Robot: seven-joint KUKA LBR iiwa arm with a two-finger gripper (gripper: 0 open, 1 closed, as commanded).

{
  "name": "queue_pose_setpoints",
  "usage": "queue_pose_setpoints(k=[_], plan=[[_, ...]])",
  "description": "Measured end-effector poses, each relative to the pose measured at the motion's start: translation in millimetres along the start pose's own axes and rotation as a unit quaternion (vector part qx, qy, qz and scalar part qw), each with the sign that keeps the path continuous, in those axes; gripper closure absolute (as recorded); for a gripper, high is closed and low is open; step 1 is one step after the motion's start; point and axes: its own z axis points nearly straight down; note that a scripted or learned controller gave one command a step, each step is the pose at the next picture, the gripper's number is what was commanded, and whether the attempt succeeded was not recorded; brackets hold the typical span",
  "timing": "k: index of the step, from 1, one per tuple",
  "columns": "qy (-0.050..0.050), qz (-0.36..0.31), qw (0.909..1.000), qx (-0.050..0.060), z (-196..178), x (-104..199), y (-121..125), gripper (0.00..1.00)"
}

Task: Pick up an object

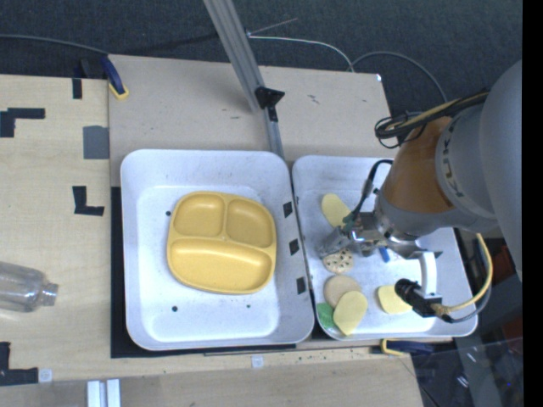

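The hand [344, 242] hangs low in the right bin [441, 172]; I cannot tell its state from this angle. A speckled cookie [338, 262] lies just under and in front of it, the nearest thing to take. A yellow piece [333, 208] sits just behind. Others [349, 310] crowd the bin's near edge. The left bin [144, 253] holds a yellow tray [222, 242].

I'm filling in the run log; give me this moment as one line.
arm: over right bin | gripper: low by cookie | grasp: none seen | left bin: yellow plate
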Motion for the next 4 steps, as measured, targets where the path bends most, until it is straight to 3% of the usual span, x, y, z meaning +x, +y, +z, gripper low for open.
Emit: queue_pose_setpoints(k=[1,2,3,4], plan=[[0.001,0.000,1.0000,0.001,-9.0,1.0,-0.2,1.00],[0.001,-0.003,1.0000,-0.003,-94.0,64.2,-11.5,1.00],[-0.001,0.001,1.0000,0.000,-89.8,29.8,6.3,1.00],[0.000,-0.001,1.0000,-0.001,-136.7,60.0,-24.1,1.00]])
